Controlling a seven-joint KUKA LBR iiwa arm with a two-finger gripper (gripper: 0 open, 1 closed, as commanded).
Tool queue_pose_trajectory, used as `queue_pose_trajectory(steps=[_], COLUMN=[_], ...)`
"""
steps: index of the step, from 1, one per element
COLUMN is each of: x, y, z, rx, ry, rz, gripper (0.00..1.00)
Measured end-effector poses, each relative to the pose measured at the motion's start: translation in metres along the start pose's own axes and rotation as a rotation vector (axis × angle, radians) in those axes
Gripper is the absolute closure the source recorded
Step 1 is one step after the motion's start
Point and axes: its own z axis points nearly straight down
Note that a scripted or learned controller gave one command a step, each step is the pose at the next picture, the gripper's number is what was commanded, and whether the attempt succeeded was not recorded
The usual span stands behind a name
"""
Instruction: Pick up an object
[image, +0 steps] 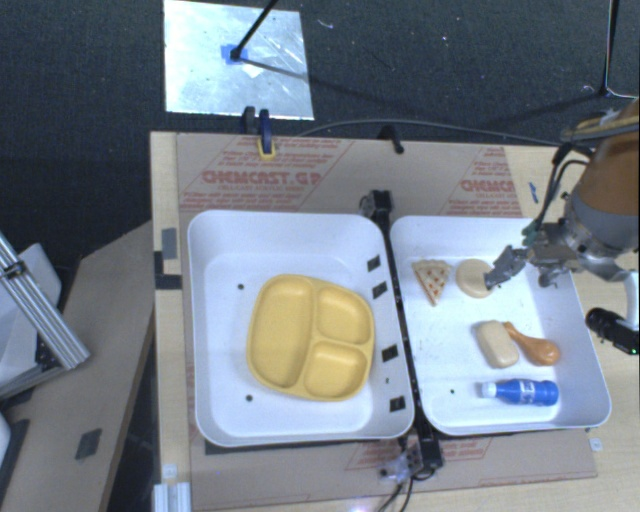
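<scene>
Dark carpet surrounds a wooden bench (165, 330) carrying two white bins side by side. Left bin (215, 240) holds a yellow divided plate (310, 337), three compartments, nothing visible in them. Right bin (590, 390) holds the pickable things: a pizza-slice toy (432, 280) at about 10 o'clock of that bin, a round beige piece (472, 278) just beside it toward 3 o'clock, a tan block (494, 343) near bin centre, an orange drumstick-shaped toy (533, 346) touching or just beside the block, and a blue bottle (521, 391) lying on its side at 6 o'clock.

Gripper (505, 270) comes in from 3 o'clock, its dark tip sitting at the right edge of the round beige piece. Cannot tell whether it is spread or pressed together; nothing is seen pinched.

Likely target is the round beige piece, judging by closeness. It looks like light hard plastic play food: stiff, smooth, probably slippery, not fragile. Rounded top could roll or squirt out of a pinch; best hold is across its widest middle, low down, centred. Pizza slice sits close at 9 o'clock, so a finger could bump it. Bottle would roll; grip it across the body, not lengthwise.
</scene>
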Motion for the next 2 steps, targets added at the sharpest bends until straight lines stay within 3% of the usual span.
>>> queue_pose_trajectory(steps=[1, 2], x=[0.000, -0.001], y=[0.003, 0.000], z=[-0.007, 0.035], rx=[-0.013, -0.009], ry=[-0.002, -0.001], rz=[-0.003, -0.001], gripper=[0.00, 0.00])
